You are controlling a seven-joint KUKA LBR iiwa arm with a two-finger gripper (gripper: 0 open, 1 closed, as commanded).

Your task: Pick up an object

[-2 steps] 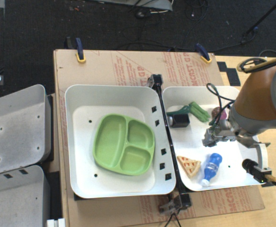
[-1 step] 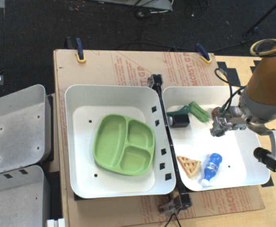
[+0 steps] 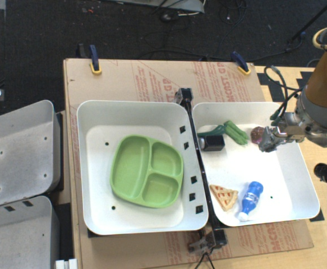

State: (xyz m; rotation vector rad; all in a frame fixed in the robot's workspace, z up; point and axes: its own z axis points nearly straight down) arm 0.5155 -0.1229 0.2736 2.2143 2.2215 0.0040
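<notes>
The worktop [image 3: 129,80] is one brown board, held by two clamps at its far edge: the left clamp [image 3: 95,60] and the right clamp [image 3: 240,64]. On it sit two white bins side by side.

The left bin [image 3: 90,150] holds one thing, a green plate [image 3: 147,171] with three compartments, lying flat near the middle.

The right bin [image 3: 289,172] holds five things. A blue bottle [image 3: 250,198] lies on its side near the front wall. Just left of it lies a pizza slice [image 3: 223,196], a tan wedge with a red grid, close to the bottle. Toward the back, a green toy [image 3: 230,132] lies slantwise, touching a black block [image 3: 212,143] at its left end. A small dark red ball [image 3: 257,133] sits just right of the green toy.

The arm [image 3: 323,91] reaches in from the right, and its hand [image 3: 267,140] is low over the right bin, right beside the red ball. Whether the fingers are apart or together cannot be told, nor whether they touch the ball.
</notes>
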